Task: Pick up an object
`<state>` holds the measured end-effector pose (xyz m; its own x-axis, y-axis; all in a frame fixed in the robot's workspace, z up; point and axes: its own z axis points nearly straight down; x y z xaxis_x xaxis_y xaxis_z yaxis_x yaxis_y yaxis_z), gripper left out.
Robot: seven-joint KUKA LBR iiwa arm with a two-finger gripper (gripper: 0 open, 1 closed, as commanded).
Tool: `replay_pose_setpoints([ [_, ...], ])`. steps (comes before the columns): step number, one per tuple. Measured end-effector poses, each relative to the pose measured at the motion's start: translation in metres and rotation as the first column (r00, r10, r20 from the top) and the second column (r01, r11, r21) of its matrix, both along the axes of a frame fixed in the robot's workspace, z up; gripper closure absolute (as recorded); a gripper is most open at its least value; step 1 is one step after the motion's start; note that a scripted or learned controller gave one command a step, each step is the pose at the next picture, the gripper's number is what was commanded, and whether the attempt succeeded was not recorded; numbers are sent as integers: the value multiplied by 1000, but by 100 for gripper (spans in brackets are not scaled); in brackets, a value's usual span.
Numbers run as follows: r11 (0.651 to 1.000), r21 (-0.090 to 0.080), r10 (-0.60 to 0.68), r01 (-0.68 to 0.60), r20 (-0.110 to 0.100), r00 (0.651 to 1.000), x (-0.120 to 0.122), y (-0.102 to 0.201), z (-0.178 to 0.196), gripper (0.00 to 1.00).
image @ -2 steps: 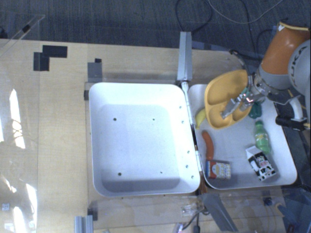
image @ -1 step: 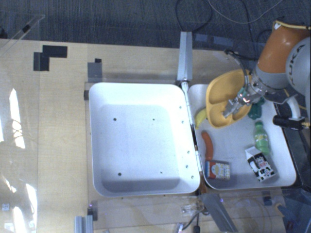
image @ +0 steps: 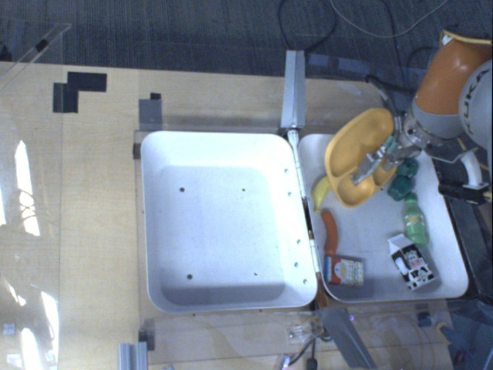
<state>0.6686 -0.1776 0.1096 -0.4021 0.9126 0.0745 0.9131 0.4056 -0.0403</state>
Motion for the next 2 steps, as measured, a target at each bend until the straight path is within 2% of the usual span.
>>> replay_pose_setpoints([
  [1,998,-45,55,-54,42,998,-3,-32,-14,0],
  [2,997,-25,68,-67,20,998,-5,-19,-13,100],
])
